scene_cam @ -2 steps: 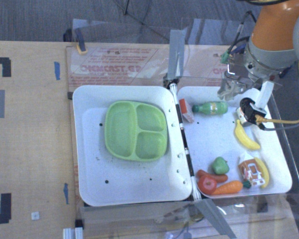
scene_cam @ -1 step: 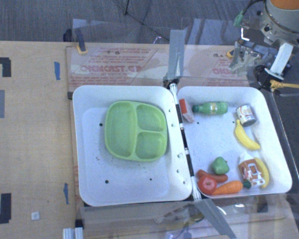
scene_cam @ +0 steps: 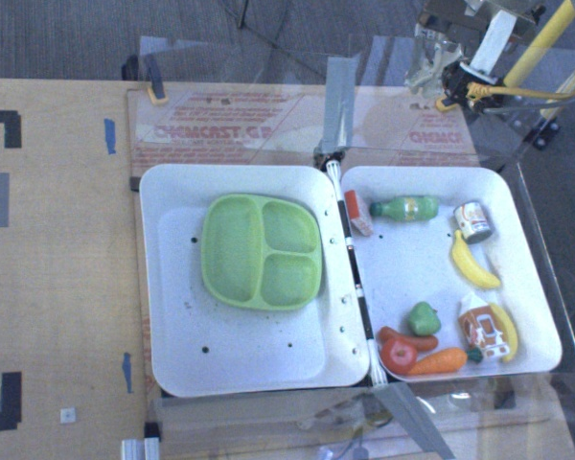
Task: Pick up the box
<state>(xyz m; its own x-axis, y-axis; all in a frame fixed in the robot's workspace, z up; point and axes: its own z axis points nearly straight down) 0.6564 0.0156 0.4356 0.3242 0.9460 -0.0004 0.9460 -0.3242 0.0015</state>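
The hand (scene_cam: 431, 70) hangs above the right bin's (scene_cam: 527, 220) far edge; whether clenched or released, I cannot tell; the box (scene_cam: 485, 332) lies untouched.

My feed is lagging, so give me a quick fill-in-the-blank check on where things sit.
The green plate lies in the ____ bin.
The box lies beside the green ____, against the right bin's left wall.
The gripper is above the ____ bin's far edge.

Missing words: left; bottle; right

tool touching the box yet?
Apart. The camera view shows the tool beyond the right bin's far rim, while the box lies near the bin's front right corner.
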